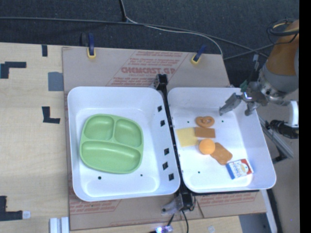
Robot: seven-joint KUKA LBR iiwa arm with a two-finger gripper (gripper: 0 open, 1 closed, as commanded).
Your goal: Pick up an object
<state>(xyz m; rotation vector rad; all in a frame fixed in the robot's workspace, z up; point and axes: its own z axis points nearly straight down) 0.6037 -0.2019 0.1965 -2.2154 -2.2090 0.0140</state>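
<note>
In the right bin [194, 101] lie a brown pretzel-shaped piece [204, 121], a small orange-brown block [204, 132], a yellow cheese slice [186, 137], an orange ball [207, 147], a flat orange-brown piece [222, 154] and a small red, white and blue carton [239, 169]. My gripper [234, 111] hangs over the bin's upper right part, to the right of and above the pretzel piece. Its fingers are spread open with nothing between them.
A green divided plate [112, 143] lies in the left bin [97, 98]. The wall between the two bins [169, 140] runs down the middle. Cables cross the dark floor behind the bench, and clamps [90, 47] hold the cardboard sheet.
</note>
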